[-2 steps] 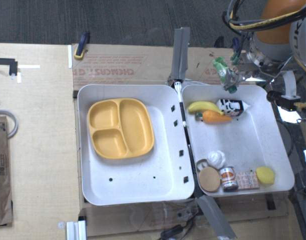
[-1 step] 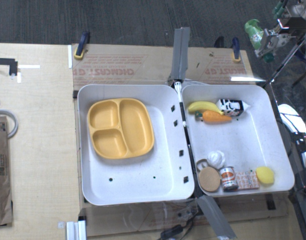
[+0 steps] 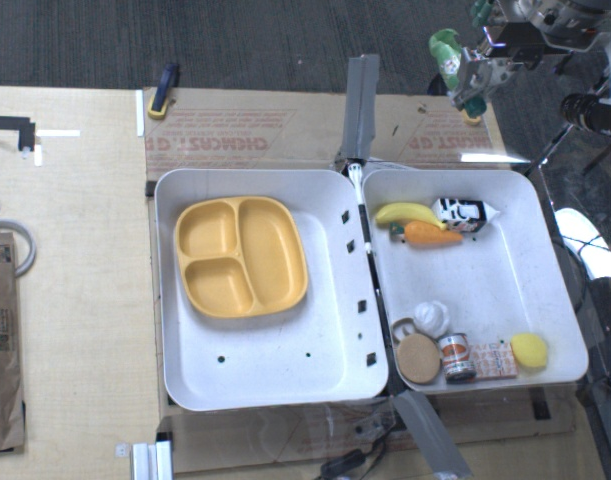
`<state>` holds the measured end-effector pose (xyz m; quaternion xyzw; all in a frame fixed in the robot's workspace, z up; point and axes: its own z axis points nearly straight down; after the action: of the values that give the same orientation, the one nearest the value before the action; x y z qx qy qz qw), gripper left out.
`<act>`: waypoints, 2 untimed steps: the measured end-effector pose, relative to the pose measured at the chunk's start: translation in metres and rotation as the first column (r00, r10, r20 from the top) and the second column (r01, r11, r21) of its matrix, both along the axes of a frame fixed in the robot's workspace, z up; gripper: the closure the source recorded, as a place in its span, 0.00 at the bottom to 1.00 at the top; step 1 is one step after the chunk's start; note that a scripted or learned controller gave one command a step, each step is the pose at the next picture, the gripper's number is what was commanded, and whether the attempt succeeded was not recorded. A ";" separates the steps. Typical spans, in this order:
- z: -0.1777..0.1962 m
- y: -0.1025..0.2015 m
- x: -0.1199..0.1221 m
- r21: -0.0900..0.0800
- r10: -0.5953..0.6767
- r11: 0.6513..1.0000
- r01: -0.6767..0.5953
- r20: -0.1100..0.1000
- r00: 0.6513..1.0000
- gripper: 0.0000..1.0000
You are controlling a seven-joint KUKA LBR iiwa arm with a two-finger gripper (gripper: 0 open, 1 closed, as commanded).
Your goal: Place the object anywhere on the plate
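Note:
A yellow three-compartment plate (image 3: 242, 258) lies in the left white bin (image 3: 265, 388), towards its upper left, with nothing on it. My gripper (image 3: 471, 80) hangs high at the top right, beyond the back edge of the right bin (image 3: 520, 288) and over the cardboard. A small green object (image 3: 446, 50) sits at its fingertips on their left side, lifted off the bench, and the fingers look shut on it. The gripper is far to the right of the plate and behind it.
The right bin holds a banana (image 3: 403, 213), a carrot (image 3: 430, 234) and a black-and-white carton (image 3: 463, 211) at the back. At its front lie a brown disc (image 3: 418, 359), a can (image 3: 456, 358), a white piece (image 3: 431, 318) and a lemon (image 3: 529, 350). A grey divider (image 3: 360, 108) rises between the bins.

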<state>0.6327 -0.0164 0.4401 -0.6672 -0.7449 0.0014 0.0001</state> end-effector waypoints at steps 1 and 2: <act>-0.131 0.055 -0.001 0.000 0.031 1.000 -0.031 -0.001 1.000 1.00; -0.095 0.035 0.027 -0.001 0.097 0.995 -0.097 0.001 0.995 1.00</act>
<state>0.6593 0.0188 0.3452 -0.6302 -0.7764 0.0014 -0.0006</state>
